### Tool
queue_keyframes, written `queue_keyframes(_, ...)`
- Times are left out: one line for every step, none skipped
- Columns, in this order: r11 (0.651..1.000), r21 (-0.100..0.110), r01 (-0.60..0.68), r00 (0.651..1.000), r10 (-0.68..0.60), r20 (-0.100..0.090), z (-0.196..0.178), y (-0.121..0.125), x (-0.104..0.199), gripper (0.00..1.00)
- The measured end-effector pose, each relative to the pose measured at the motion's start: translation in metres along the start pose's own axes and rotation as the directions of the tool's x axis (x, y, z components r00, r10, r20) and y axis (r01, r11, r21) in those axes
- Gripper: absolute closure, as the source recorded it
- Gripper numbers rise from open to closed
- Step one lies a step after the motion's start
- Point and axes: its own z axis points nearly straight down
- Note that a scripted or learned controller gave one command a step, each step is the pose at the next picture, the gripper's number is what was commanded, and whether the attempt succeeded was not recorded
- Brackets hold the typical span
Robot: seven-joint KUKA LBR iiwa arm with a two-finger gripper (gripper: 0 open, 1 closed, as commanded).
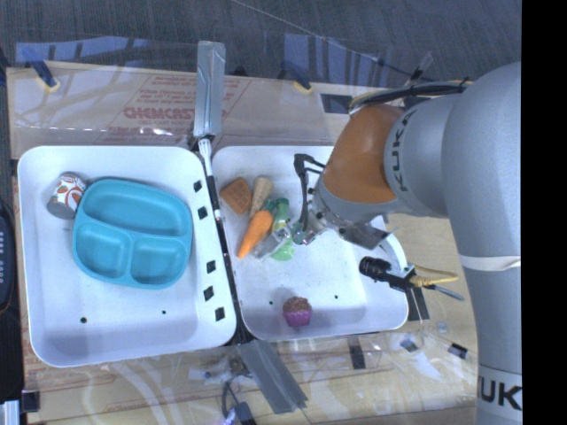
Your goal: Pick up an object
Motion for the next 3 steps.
queue_keyframes(1.0, -0.001, 0.003, 1.0, -0.003, 0.002, -0.011, 0.0, -0.001, 1.0)
queue_keyframes(0.999, -0.011, -0.033, 0.999, 0.033, 0.007, -0.106, 0.036, 0.028, 1.0)
queue_keyframes(0.973, -0.003, -0.23, 0.973, 0.23, 0.002, -0.1, 0.114, 0.068, 1.0)
